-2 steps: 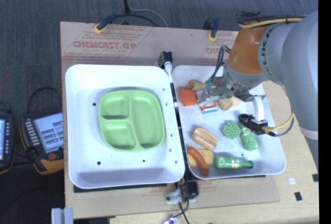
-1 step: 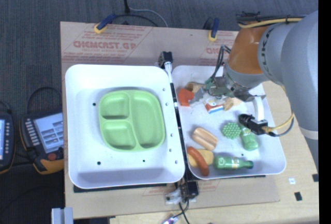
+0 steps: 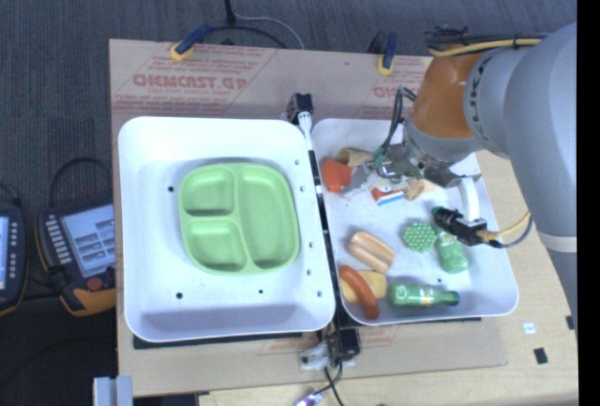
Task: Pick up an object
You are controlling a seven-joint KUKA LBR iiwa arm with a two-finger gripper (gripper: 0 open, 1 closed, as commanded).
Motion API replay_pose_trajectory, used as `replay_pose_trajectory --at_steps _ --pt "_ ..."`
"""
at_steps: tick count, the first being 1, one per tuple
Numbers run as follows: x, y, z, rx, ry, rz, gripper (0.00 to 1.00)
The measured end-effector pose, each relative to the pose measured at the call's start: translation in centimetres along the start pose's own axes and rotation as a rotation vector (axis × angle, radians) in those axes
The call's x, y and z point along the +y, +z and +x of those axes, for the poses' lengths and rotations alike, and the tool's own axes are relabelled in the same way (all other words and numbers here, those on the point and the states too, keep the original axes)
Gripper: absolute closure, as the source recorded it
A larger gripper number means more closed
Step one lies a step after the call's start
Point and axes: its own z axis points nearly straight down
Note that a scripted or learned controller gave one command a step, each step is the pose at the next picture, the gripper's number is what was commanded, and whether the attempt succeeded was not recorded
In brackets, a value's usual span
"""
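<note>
Far to the left of the gripper (image 3: pixel 398 170), well apart from it, the left bin (image 3: pixel 131 207) holds a green divided plate (image 3: pixel 239 217) lying flat in its middle. The gripper itself hangs over the upper part of the right bin (image 3: pixel 487 287), and every loose object lies in that bin.

Just left of the gripper sits an orange-red piece (image 3: pixel 336 174), close to the bin's left wall. A tan piece (image 3: pixel 356 156) lies between the orange-red one and the gripper, slightly farther up. Below and left of the gripper, nearer the front of the bin, a hot dog in a bun (image 3: pixel 371 251) lies on a slant. Further below it, a red sausage (image 3: pixel 360 292) lies touching a yellow piece (image 3: pixel 375 281).

A small red, white and blue piece (image 3: pixel 388 196) lies right below the gripper and is the nearest object to it; I cannot tell whether they touch. Nothing can be seen held in the gripper, and whether it is spread or pressed together cannot be told from this view.

Below and a little right of the gripper is a round bumpy green piece (image 3: pixel 419 235), with a smooth green lump (image 3: pixel 452 256) just beside it on the right. A green bottle (image 3: pixel 424 296) lies on its side at the bin's front edge, well below the gripper. The grey arm (image 3: pixel 525 113) reaches in from the right.
</note>
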Motion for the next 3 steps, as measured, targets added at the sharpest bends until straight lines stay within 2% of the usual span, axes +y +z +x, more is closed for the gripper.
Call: replay_pose_trajectory --at_steps 1,2,3 --pt "0.3 -1.2 -0.2 -0.009 0.000 -0.014 1.00" --pt "0.3 -1.2 -0.2 -0.008 0.000 -0.013 0.00" --pt "-0.8 0.0 -5.4 0.006 -0.418 -0.013 0.00"
